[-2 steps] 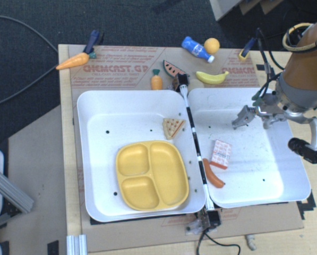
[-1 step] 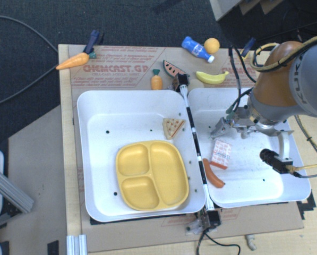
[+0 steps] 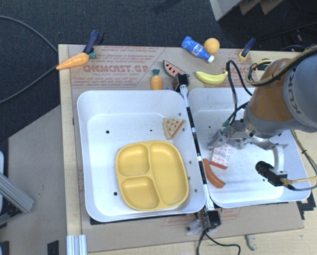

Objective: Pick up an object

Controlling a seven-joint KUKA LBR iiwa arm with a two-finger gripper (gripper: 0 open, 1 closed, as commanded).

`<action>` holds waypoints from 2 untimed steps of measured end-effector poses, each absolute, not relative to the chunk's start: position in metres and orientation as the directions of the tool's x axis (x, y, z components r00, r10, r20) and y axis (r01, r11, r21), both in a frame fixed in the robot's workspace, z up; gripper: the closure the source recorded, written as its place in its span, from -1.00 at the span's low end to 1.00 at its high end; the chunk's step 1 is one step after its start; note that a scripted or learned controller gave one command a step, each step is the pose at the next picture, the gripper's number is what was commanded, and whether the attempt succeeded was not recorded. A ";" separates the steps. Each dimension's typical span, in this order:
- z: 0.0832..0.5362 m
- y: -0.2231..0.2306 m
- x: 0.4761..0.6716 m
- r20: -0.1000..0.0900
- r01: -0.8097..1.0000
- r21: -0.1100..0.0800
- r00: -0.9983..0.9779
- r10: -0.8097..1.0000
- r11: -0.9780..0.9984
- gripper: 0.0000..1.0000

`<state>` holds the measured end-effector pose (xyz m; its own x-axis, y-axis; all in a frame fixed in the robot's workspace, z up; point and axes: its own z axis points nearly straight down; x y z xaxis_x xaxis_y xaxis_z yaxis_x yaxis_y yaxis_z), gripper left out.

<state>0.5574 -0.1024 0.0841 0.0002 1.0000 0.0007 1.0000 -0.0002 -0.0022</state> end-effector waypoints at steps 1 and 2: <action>0.094 -0.102 0.558 0.000 1.000 0.000 0.001 1.000 -0.001 1.00; 0.185 -0.002 0.595 0.001 1.000 0.002 -0.002 1.000 0.002 1.00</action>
